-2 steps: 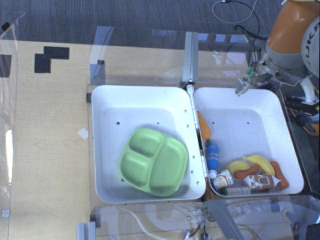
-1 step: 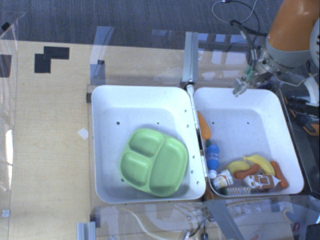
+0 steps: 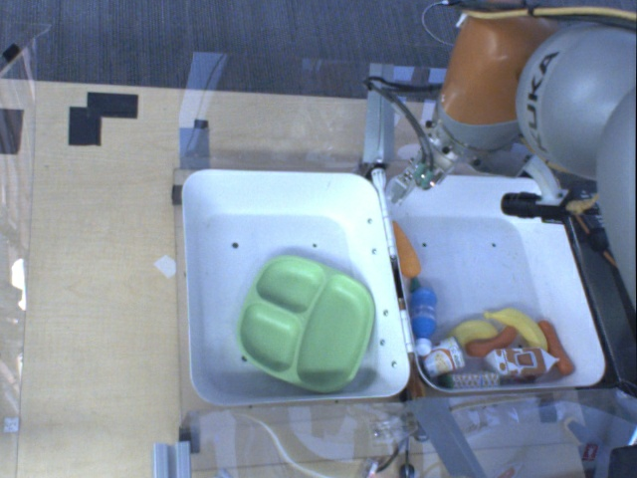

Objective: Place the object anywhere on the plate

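Pale wood-grain counter [image 3: 90,297] under dark blue-grey carpet floor [image 3: 249,13] along the top edge. Two shallow white bins side by side on it, rims touching down the middle.

Left white bin [image 3: 214,217]: holds a light green, three-compartment plastic plate [image 3: 307,322], sitting toward the near right corner and slightly tilted.

Right white bin [image 3: 478,237]: holds all the loose things, apart from the plate across the shared rim. Orange carrot-shaped toy [image 3: 405,250] lying against the left wall. Small blue plastic bottle with a white cap [image 3: 423,314] just below it, also along that wall. Yellow toy banana [image 3: 510,322] near the front edge, touching a red-orange sausage-shaped piece [image 3: 488,343]. Printed brown-and-white packet [image 3: 518,363] tucked in the front corner beside them.

Grey arm with a broad orange band [image 3: 488,63] reaching in from the right, hanging above the far left corner of the right bin. Gripper [image 3: 420,175] just over the rim there, mostly hidden under the wrist; jaws spread or pressed together, cannot tell. Holding nothing visible.

Black L-shaped tape marks [image 3: 100,116] at the counter's far left corner.
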`<move>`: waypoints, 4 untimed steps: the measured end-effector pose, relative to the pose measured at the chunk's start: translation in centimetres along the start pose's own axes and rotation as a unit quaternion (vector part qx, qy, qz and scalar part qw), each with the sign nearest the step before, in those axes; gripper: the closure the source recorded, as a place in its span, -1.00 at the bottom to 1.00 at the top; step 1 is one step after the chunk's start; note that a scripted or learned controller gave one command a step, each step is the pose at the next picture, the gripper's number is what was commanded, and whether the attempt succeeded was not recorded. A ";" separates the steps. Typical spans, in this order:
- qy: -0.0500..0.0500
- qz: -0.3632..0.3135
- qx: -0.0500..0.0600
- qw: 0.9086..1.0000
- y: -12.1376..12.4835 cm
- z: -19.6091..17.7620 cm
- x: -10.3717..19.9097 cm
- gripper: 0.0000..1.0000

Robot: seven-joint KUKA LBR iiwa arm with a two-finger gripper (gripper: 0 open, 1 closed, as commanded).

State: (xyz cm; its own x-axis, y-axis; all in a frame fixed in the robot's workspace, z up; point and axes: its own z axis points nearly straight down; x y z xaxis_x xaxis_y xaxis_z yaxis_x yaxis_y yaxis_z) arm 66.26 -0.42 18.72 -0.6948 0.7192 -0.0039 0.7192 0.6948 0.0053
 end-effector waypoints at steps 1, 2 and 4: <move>0.000 0.017 -0.001 1.000 0.0 0.0 0.0 1.00; 0.000 -0.042 0.000 0.999 3.9 0.1 6.3 1.00; 0.000 -0.200 -0.003 0.980 14.8 -1.4 19.2 1.00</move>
State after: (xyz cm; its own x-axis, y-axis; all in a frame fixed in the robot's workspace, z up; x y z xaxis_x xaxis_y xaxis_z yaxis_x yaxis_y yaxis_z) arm 63.57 23.70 20.14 -0.9208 0.3899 -0.0073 0.3898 0.9209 0.0086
